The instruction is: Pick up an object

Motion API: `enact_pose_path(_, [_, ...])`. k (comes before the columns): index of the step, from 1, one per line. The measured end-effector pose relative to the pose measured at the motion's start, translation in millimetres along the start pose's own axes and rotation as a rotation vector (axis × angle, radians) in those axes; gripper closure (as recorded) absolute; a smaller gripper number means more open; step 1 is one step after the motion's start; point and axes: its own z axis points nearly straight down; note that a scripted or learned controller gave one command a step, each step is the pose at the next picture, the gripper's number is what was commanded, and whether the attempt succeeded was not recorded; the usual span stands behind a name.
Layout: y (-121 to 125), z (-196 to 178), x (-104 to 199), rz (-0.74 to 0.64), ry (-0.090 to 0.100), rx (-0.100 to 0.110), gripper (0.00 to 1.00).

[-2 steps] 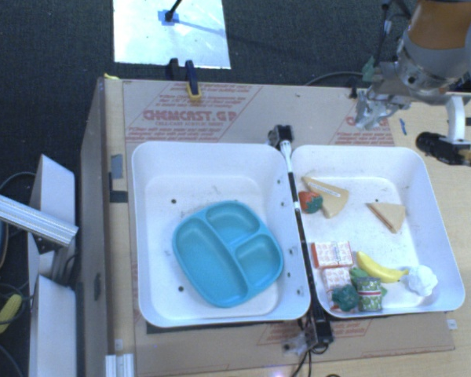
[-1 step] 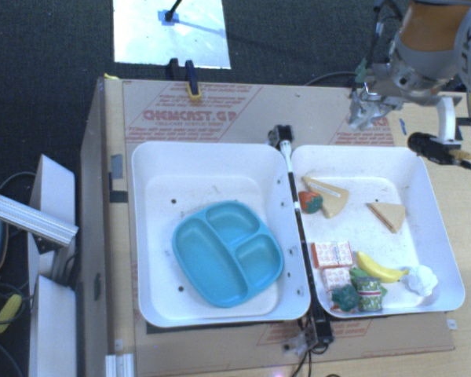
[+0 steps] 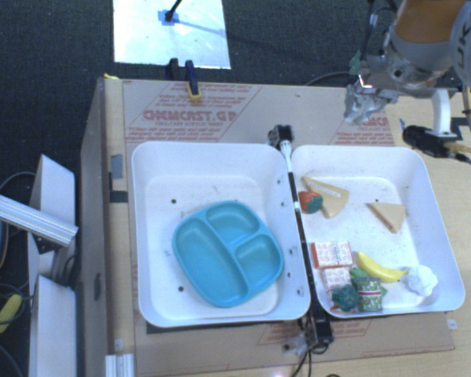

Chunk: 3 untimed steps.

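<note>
Nearest, at the front edge of the right bin (image 3: pixel 436 210): a green toy (image 3: pixel 345 297), a green-and-red packet (image 3: pixel 369 287), a white crumpled lump (image 3: pixel 421 280). Just behind, a yellow banana (image 3: pixel 378 268) beside two red-and-white packets (image 3: pixel 332 254). In the left bin (image 3: pixel 153 210), a blue divided plate (image 3: pixel 228 252). Farther back on the right, two tan wedges (image 3: pixel 387 215) and a red-green piece (image 3: pixel 311 202). Farthest, above the bench (image 3: pixel 220 112), beyond the right bin: the pincer (image 3: pixel 364 110), grasping nothing, cannot tell whether released or clenched.

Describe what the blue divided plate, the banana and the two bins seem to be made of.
Blue divided plate: probably moulded plastic, smooth, with soft sheen. Banana: likely a plastic toy, uniformly yellow and glossy, though too small to be sure. Left bin and right bin: apparently thin white plastic, with rounded rims.
</note>
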Motion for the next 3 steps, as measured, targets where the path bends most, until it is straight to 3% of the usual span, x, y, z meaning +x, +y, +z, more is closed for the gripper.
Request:
enact_pose_path(1, [0,-37,-32,0.004,-0.001,0.000,1.00])
enact_pose_path(2, [-92,4,-115,0.005,-0.002,0.004,1.00])
enact_pose_path(3, [-9,24,-101,0.002,0.000,0.002,1.00])
